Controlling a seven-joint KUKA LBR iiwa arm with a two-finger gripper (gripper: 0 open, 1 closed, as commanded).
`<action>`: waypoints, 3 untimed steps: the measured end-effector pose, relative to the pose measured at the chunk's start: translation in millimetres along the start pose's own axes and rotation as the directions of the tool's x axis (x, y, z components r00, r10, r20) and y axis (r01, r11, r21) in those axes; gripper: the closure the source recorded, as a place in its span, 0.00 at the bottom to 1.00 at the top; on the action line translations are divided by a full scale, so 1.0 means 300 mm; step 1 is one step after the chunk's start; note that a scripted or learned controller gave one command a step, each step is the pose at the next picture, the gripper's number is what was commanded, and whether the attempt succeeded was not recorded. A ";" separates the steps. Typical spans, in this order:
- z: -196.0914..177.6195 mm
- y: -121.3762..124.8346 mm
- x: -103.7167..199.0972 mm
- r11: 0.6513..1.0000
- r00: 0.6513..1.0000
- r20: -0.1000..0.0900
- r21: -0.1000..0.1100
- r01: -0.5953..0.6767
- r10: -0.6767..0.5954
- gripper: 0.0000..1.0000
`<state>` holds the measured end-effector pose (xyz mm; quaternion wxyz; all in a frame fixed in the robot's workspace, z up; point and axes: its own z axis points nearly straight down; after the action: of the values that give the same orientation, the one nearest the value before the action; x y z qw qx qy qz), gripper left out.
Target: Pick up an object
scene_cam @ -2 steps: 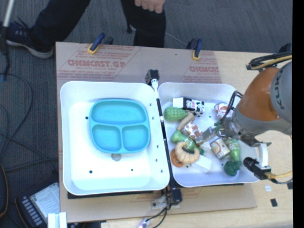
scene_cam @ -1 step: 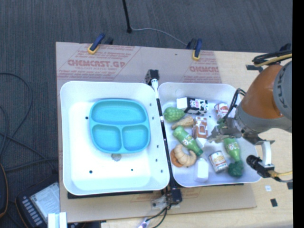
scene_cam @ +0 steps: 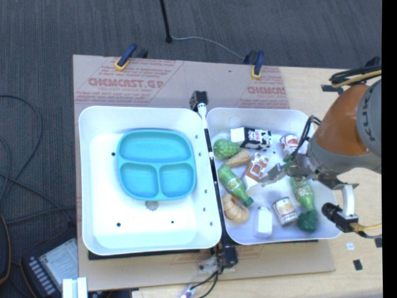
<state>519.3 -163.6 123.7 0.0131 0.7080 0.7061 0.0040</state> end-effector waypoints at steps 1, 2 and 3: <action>0.069 -0.053 0.116 1.000 1.000 -0.006 0.016 0.001 0.000 0.00; 0.038 -0.053 0.118 1.000 1.000 -0.008 0.017 0.002 -0.001 1.00; 0.039 -0.053 0.118 1.000 1.000 -0.008 0.017 0.001 -0.001 0.00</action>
<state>503.9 -128.2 111.3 0.0041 0.7077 0.7065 0.0007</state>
